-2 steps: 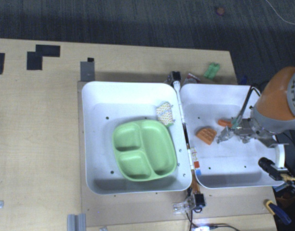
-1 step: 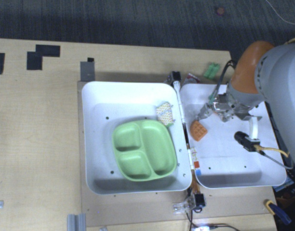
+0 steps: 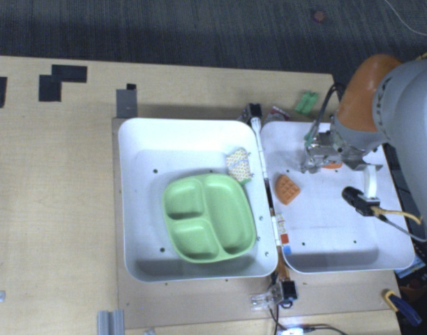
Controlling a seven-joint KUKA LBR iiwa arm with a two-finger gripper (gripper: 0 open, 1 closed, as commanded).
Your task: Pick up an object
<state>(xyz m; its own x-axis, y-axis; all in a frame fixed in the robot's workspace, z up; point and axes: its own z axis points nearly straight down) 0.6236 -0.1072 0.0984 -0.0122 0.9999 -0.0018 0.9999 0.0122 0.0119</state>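
Here I am, over the right bin [image 3: 325, 232], end effector [image 3: 313, 160] low in its upper half, close to the bin floor. From this slanted view I cannot tell whether the end effector is open or closed, and I see nothing that is plainly gripped in it. There is a sliver of orange-red [image 3: 331, 165] right beside it, too small to name.

The nearest candidate is the orange waffle-shaped piece [image 3: 288, 188]. It lies flat on the white floor of the right bin, near the wall shared with the other bin. It is near me but apart, off toward the left and bottom of the view.

Over in the left bin [image 3: 140, 160], a green divided plate [image 3: 210, 217] takes up most of the floor, and a small patterned piece [image 3: 238, 163] sits at its upper right corner, against the dividing wall. A little green thing [image 3: 305, 103] rests on the desk [image 3: 53, 208] beyond the bins.

So, the score as I judge it: I'm in position over a bin, but the pick itself is not yet done. The waffle piece is on the floor, untouched as far as I can see. What's left is to get over an object, close on it, and lift it clear.
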